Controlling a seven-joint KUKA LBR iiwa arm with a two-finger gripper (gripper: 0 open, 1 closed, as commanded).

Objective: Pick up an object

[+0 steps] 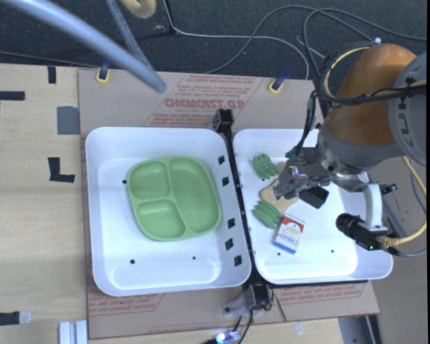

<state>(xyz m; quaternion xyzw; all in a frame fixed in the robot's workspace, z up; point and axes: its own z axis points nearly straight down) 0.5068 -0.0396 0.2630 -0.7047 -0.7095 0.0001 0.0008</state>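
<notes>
**End effector low over right bin, among the small objects**

Arm (pixel 376 106) comes in from the right, orange band up top, wrist angled down into the right bin (pixel 344 264). End effector (pixel 290 185) sits in the upper-left part of that bin, at a tan flat piece (pixel 270 190) that pokes out just under it. Can't tell whether it is spread or pressed together, or whether it has anything pinched; the dark hardware hides that part.

Objects in the right bin:
- green ridged piece (pixel 265 165) near the bin's top left, just left of the end effector
- second green ridged piece (pixel 266 213) below it, just beside the tan piece
- small box (pixel 289 233), white with red and blue print, lying flat near the middle of the bin, below the end effector and apart from it

Left bin (pixel 104 213) holds a green divided plate (pixel 174 197), three compartments, lying flat about centre. Nothing in the compartments.

Both bins sit side by side on a cardboard sheet (pixel 201 99) on the counter (pixel 29 213), black clips along the seam between them. Cables (pixel 272 27) run across the dark area behind the counter.
</notes>
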